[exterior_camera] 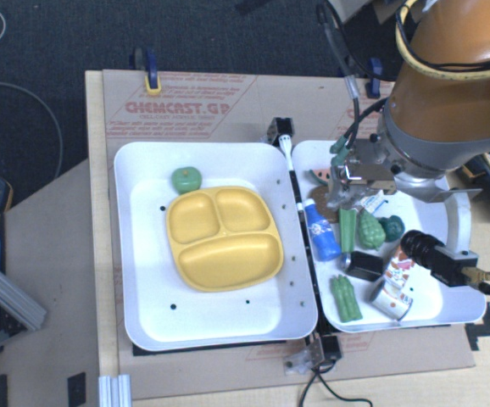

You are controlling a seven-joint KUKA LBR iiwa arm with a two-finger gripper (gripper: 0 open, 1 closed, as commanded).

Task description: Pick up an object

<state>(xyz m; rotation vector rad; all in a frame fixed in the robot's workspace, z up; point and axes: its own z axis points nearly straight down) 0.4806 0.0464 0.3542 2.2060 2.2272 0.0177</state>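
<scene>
- Hovering over the far left part of the right bin [459, 310], my hand [344, 193] sits above the objects I judge most likely for a pick: the blue bottle [321, 232] and the green stick [347, 230] just beside it.
- I cannot tell whether my hand is spread or pressed together, because my own wrist covers it from this angle. I claim no hold on anything.
- The bottle lies along the bin's left wall. A grasp there would probably have to come in along the wall, not across it.
- The stick lies between the bottle and a knobbly green fruit [370, 230], which touches a dark teal ball [392, 225]. They are packed so tightly that closing on one could nudge the others.
- Nearer the camera, a small black block [364, 266], a ridged green pod [345, 298] and a white can with a red label [395, 288] lie loosely apart. Those look easier to take singly.
- The left bin [135, 253] carries a yellow divided plate [224, 237], lying flat and wide, which is a poor shape for a pinch. A little green ball [186, 179] rests against its far rim.
- Both bins stand side by side on a board on the bench [109, 125], and a clamp [150, 68] grips the board's far edge, presumably so nothing shifts when I press down.
</scene>
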